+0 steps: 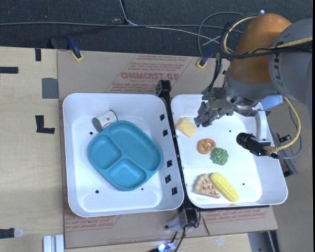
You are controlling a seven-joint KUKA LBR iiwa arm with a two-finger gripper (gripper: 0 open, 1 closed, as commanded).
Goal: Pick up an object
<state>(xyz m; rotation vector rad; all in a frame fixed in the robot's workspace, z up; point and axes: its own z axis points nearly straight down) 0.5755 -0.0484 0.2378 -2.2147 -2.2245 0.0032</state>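
My gripper (203, 118) hangs over the upper left part of the right bin (262, 190), just right of a yellow cheese wedge (186, 127) and above it. Nothing shows between its fingers. Below it lie a small orange pretzel (206, 146) and a green broccoli piece (219, 155). Toward the bin's front sit a waffle-like pizza slice (205, 185) and a yellow corn cob (225, 187).
The left bin (76, 193) holds a blue divided plate (125, 154) and a small tipped cup (105, 121) with a red mark behind it. A black divider runs between the bins. The arm's grey body fills the upper right.
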